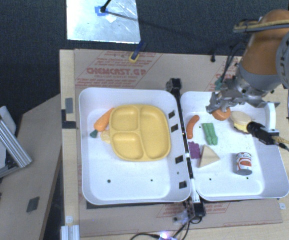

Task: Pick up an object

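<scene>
Rightmost: arm [269, 54], entering at 3 o'clock. Right bin [264, 184]. Gripper [221, 105], grip state indeterminable, poised over bin's 12 o'clock edge. Orange piece [222, 115], directly beneath gripper, touching or nearly so; no long axis evident.

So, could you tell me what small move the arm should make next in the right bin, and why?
Probably a short straight descent. The tool hangs at the far side of the right bin, right over a small orange object that peeks out beneath it, so it already looks lined up. The red sausage and the green piece lie apart to the left, so crowding seems unlikely.
</scene>
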You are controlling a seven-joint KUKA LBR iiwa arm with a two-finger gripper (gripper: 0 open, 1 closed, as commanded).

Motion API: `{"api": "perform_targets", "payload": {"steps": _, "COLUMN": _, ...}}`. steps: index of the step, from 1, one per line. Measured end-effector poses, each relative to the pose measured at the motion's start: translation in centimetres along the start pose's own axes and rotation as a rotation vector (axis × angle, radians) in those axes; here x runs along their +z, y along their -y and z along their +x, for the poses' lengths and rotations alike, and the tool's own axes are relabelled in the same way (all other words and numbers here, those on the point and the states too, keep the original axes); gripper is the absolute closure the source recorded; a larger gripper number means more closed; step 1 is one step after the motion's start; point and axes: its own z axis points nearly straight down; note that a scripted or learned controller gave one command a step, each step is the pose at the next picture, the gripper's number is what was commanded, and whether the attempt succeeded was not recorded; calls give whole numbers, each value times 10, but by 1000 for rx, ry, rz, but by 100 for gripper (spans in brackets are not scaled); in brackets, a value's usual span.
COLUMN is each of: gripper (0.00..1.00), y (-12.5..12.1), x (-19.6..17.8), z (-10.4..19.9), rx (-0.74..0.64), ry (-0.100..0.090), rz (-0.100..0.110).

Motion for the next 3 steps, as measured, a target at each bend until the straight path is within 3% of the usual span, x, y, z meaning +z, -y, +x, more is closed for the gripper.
{"api": "perform_targets", "payload": {"steps": 1, "gripper": 100, "y": -28, "x": 13, "z": 49, "rx": 0, "ry": 0, "rz": 1}}
{"api": "perform_targets", "payload": {"steps": 2, "gripper": 100, "y": -60, "x": -3, "z": 96, "rx": 0, "ry": -1, "rz": -1}}
{"api": "perform_targets", "payload": {"steps": 3, "gripper": 100, "y": -55, "x": 13, "z": 91, "rx": 8, "ry": 2, "rz": 3}}
